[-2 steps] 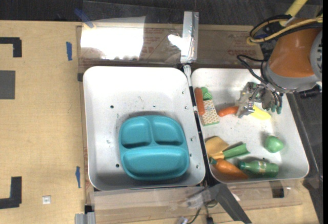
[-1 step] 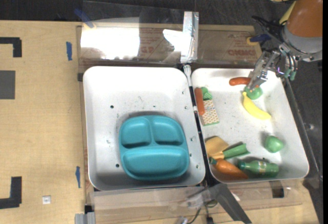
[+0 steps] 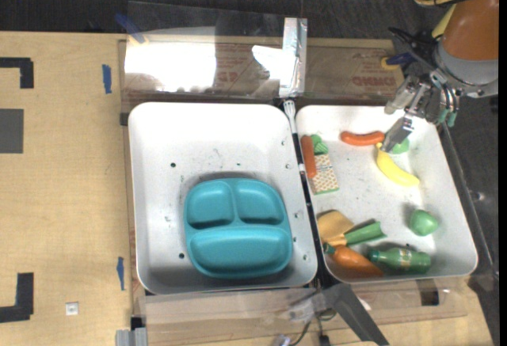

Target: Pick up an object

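Observation:
The right bin (image 3: 455,178) holds several toy foods. An orange sausage (image 3: 360,138) lies near its back, and a yellow banana (image 3: 396,169) lies just in front of a small green and white piece (image 3: 398,146). My gripper (image 3: 398,118) hangs over the bin's back right part, just above the sausage's right end and the green and white piece. Its fingers stand apart, open, with nothing between them. One fingertip (image 3: 402,131) points down at the green and white piece.
Also in the right bin are a green round fruit (image 3: 424,222), a green bottle (image 3: 400,259), a carrot (image 3: 352,260), a tan cracker (image 3: 325,176) and an orange stick (image 3: 307,156). The left bin (image 3: 150,178) holds a teal divided plate (image 3: 236,226). A clear panel (image 3: 214,59) stands behind the bins.

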`<state>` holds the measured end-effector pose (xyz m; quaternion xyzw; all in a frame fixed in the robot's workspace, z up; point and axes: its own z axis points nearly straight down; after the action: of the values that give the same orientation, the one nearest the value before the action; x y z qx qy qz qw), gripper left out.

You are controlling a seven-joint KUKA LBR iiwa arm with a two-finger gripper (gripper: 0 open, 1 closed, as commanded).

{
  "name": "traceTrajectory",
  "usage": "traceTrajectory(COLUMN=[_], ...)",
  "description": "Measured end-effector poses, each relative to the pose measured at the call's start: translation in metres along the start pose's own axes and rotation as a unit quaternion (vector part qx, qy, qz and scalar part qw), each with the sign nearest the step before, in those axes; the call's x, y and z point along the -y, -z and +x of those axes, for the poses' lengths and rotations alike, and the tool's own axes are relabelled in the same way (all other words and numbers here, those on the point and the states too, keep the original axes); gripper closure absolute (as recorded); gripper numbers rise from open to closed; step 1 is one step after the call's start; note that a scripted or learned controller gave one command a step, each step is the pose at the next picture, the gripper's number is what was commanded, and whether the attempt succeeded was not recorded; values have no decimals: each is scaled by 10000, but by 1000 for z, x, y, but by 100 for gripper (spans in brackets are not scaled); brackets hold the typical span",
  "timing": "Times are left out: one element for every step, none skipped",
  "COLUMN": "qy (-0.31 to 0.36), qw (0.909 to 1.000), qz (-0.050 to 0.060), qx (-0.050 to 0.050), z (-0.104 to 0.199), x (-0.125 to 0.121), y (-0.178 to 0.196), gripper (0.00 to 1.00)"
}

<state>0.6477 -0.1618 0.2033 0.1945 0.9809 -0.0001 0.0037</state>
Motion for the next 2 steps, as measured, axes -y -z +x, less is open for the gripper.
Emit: traceTrajectory(qy=[251, -4], qw=[9997, 10000], qz=[6, 2], qx=[-15, 7], z=[13, 44], x=[-1, 42], y=[-106, -115], gripper=[0, 0])
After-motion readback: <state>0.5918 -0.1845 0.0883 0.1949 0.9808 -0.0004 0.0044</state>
